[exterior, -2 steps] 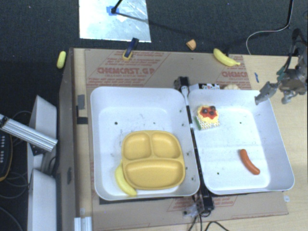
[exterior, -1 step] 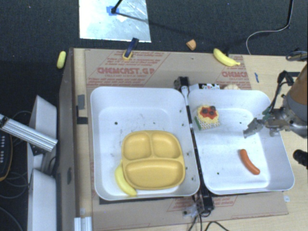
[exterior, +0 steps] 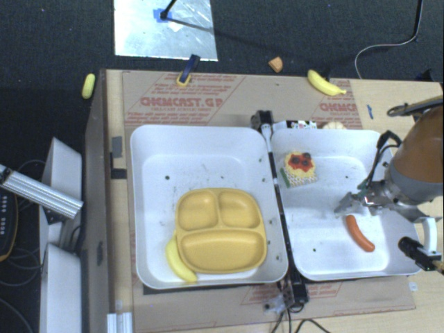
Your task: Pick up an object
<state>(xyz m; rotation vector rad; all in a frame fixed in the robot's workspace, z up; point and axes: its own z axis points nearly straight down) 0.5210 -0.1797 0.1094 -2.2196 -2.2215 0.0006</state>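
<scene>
Near the front of the right-hand shallow white bin point(exterior: 326, 266) lies a small orange-red sausage-shaped toy point(exterior: 359, 233), angled with its far end pointing toward the bin's middle. It rests flat on the bin floor. Just above that far end hangs the arm's two-finger gripper point(exterior: 361, 201); whether its claw is open or closed cannot be told from this angle, and nothing can be made out between the tips. Right of the sausage toy rises the grey arm with its orange band point(exterior: 423, 151).

Farther back from the sausage toy, toward the bin's rear left, sits a small yellow block topped with red and dark pieces point(exterior: 300, 168), well apart from the sausage.

Left of the sausage toy, across the divider, is the second white bin point(exterior: 156, 151). It holds a yellow three-compartment plastic plate point(exterior: 220, 229), and a yellow toy banana point(exterior: 179, 261) lies against the plate's front left edge.

Beyond the bins, on the cardboard-covered bench point(exterior: 208, 99), a second yellow banana point(exterior: 325, 83) lies behind the right bin. A small tan lump point(exterior: 276, 64) sits on the dark floor just past it.
</scene>
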